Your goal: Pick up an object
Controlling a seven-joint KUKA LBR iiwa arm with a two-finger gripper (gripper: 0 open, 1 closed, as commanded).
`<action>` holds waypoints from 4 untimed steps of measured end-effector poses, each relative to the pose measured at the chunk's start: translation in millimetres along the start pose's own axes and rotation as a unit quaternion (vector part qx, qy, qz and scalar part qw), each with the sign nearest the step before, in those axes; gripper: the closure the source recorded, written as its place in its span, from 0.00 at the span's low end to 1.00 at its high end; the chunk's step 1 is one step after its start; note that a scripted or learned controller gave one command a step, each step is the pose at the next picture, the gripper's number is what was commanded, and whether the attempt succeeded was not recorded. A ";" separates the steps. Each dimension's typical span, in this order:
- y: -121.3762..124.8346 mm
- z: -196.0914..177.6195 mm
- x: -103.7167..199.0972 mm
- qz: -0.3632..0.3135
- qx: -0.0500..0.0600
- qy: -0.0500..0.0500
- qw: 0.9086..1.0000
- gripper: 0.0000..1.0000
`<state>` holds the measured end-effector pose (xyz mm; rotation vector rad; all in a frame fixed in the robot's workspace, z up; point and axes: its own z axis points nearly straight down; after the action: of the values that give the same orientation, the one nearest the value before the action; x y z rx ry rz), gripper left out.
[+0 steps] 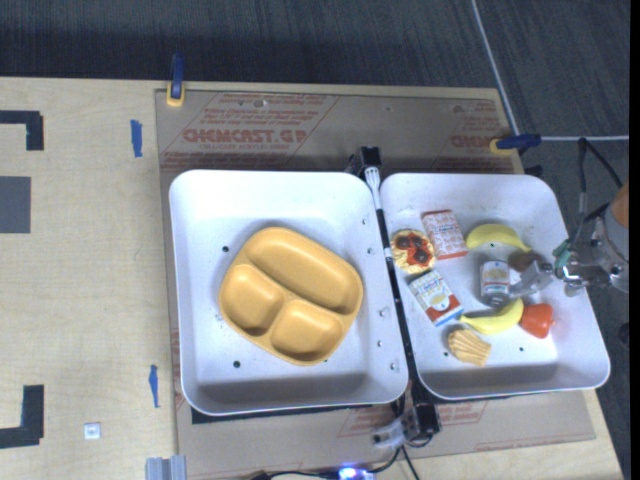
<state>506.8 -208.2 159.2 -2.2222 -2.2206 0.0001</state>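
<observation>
The right bin [585,363] holds several small items: a yellow banana [497,235] at the back, a second banana [495,318] nearer the front, a small silver can [494,280] between them, a red piece [538,319], a ridged yellow snack [468,345], a round pizza-like toy [412,249] and two printed packets [443,233] [434,296]. My gripper [560,266] comes in over the right rim of this bin, low, just right of the can and above the red piece. Nothing is visibly held in it.
The left bin [200,208] contains a large yellow divided tray [290,293]. A black hinge strip [385,268] runs between the bins. Both stand on a cardboard sheet [260,128] on the wooden bench, with clamps at its back corners.
</observation>
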 end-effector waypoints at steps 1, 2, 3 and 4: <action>-20.5 61.0 17.8 0.000 -0.005 -0.001 1.000 0.00; -18.7 50.6 18.5 -0.001 -0.008 -0.002 1.000 1.00; -18.9 -40.2 53.1 -0.001 -0.001 0.000 1.000 1.00; 16.2 -53.1 117.5 -0.001 -0.002 0.000 1.000 1.00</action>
<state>523.1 -90.7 212.4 -2.2216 -2.2246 -0.0029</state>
